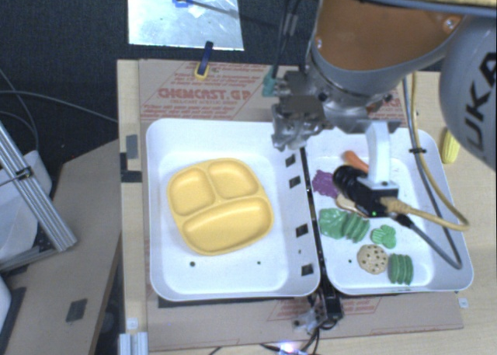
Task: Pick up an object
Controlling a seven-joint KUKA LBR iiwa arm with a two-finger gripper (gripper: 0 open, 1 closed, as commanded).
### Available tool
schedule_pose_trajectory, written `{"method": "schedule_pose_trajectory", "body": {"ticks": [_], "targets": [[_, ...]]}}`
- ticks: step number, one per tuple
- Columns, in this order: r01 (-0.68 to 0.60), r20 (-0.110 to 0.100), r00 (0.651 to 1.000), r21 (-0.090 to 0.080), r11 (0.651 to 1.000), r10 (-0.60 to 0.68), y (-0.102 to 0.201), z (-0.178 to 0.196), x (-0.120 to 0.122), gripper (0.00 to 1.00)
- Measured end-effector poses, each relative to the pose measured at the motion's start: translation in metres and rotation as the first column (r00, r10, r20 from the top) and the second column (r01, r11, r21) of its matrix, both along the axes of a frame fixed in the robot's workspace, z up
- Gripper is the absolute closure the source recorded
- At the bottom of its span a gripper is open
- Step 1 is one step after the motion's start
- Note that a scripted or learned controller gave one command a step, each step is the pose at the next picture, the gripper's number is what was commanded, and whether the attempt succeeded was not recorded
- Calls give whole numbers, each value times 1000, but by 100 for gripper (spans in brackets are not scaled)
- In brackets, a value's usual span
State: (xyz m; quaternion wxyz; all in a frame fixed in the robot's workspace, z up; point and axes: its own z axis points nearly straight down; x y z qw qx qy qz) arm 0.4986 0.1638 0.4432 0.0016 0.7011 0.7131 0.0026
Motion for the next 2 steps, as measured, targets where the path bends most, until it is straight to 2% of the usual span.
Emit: {"method": "schedule_pose_trajectory", "body": {"ticks": [1,2], "targets": [[-6,2,1000,0,1000,6,0,11,1,100],[22,-14,1000,-5,1000,-22,-51,-90,-3,100]]}}
